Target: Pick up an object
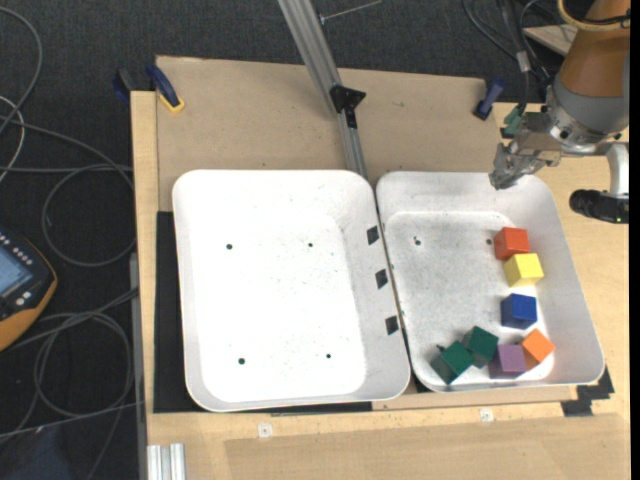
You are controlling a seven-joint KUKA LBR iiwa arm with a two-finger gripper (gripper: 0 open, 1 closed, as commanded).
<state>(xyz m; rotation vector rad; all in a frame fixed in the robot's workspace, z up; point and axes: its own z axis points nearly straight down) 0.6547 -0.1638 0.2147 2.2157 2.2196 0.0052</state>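
Several small blocks lie in the right bin [440, 258]. Along its right side sit an orange-red block [512, 241], a yellow block [523, 268] and a blue block [518, 310]. Near the front edge are two dark green blocks [466, 352], a purple block [511, 358] and an orange block [538, 345]. My gripper [503, 175] hangs above the right bin's far edge, apart from every block, with nothing visible between its fingers.
The left bin [270, 278] holds only dark specks. A metal pole [318, 58] slants over the back of the bench. Blue clamps [165, 88] grip the board's far corners. Cables lie on the floor at the left.
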